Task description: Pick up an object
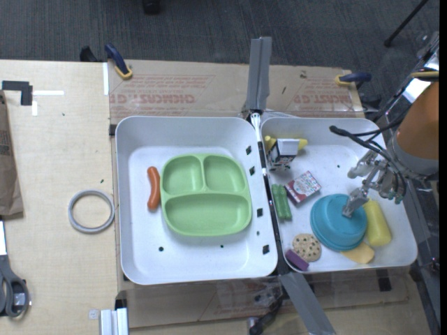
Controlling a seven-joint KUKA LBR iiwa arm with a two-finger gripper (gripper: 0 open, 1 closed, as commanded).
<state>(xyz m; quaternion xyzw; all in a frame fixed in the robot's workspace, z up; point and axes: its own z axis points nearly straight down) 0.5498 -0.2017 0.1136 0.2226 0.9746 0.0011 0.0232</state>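
Where the grey arm reaches in from the right, we see its jaws (pixel 357 199) hanging over the right bin (pixel 328 135), low above the blue bowl (pixel 336 223). We cannot tell whether they are spread or pressed together, as the metal parts blur into one another, and we see nothing between them. The lowest tip looks to sit at the bowl's upper right rim, though whether it touches we cannot say.

Just beside the bowl on its right lies a yellow banana-like piece (pixel 378 222), and a second yellow piece (pixel 360 254) rests at the bowl's lower edge. To the bowl's lower left sits a cookie (pixel 306 246), with a purple piece (pixel 297 260) just below it. Farther left, along the bin's wall, a green stick-shaped item (pixel 281 202) lies lengthwise, and a small red and white packet (pixel 303 186) is beside it. Near the top of that bin stands a small grey and white box (pixel 283 150).

In the left bin (pixel 133 208) we see a green divided plate (pixel 207 194) in the middle and an orange sausage (pixel 153 187) just to its left.

On the counter (pixel 56 152), well apart, lies a grey tape ring (pixel 91 210).
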